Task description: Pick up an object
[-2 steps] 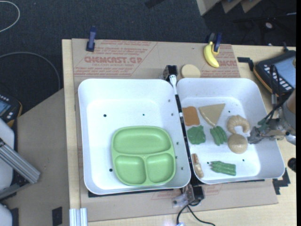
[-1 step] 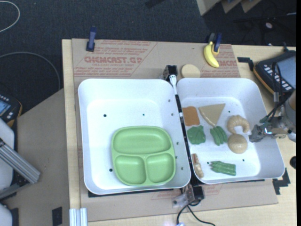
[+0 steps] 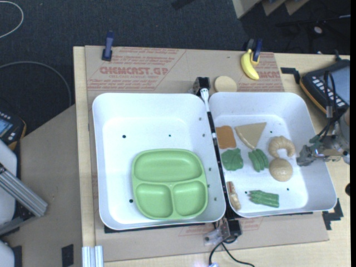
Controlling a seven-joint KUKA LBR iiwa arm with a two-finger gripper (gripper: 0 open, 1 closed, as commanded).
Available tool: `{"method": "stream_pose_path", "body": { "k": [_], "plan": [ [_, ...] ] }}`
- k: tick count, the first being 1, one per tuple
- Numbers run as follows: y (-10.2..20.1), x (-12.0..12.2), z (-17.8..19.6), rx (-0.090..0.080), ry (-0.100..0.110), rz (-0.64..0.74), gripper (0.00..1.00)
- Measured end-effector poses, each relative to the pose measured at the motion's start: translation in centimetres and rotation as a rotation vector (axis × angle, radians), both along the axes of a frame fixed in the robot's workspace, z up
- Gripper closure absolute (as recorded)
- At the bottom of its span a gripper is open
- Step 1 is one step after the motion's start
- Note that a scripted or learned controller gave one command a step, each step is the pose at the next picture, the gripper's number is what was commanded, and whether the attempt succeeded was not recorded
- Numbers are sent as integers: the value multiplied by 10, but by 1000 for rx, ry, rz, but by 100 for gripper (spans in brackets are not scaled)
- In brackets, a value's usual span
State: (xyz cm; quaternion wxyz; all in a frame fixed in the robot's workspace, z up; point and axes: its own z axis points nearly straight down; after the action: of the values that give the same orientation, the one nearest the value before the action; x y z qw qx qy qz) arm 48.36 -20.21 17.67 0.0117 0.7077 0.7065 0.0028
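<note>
Underneath, a cardboard sheet [image 3: 133,71] backs two white bins [image 3: 111,115] over dark carpet [image 3: 83,10].

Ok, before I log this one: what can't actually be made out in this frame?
- Gripper, camera view: small and blurred at the right white bin's right wall; finger state unreadable.
- Grey arm: cut off by the right frame edge.
- Tan food piece by the bins' divider: too small to identify.
- Yellow banana behind the bins: partly covered by a blue clamp.

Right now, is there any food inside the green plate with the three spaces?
No. The green plate in the left bin has nothing in its three sections. Whatever is under the plate is covered, so I can't tell.
</note>
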Motion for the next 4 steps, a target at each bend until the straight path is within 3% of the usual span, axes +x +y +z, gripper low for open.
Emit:
{"method": "stream_pose_path", "body": {
  "k": [1, 2, 3, 4],
  "plan": [
    [0, 1, 10, -1, -3, 0, 100],
    [39, 62, -97, 13, 19, 8, 100],
    [45, 22, 50, 9, 7, 3, 100],
    [72, -3, 138, 11, 10, 6, 100]
  ]
}}
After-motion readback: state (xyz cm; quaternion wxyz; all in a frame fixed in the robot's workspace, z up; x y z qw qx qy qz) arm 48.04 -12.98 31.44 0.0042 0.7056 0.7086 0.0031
